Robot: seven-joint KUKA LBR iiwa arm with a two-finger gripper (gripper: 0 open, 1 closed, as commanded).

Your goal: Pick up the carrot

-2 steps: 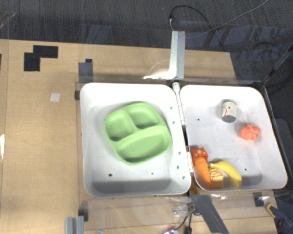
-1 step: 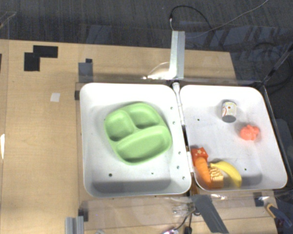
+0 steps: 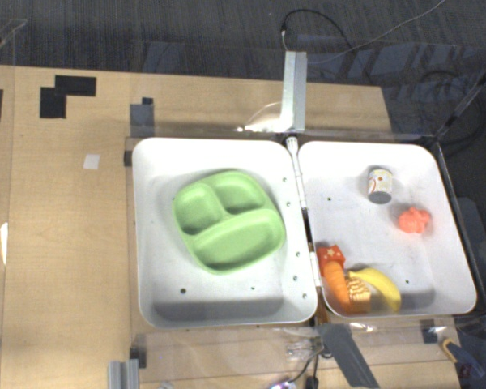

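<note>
An orange carrot lies in the right bin, at its near left corner. It rests against a yellow banana on its right and a small red-and-white object just behind it.
A green divided plate sits in the left bin. A small can stands near the back of the right bin, and a pink-orange round toy lies to its right. A metal post rises behind the bins.
</note>
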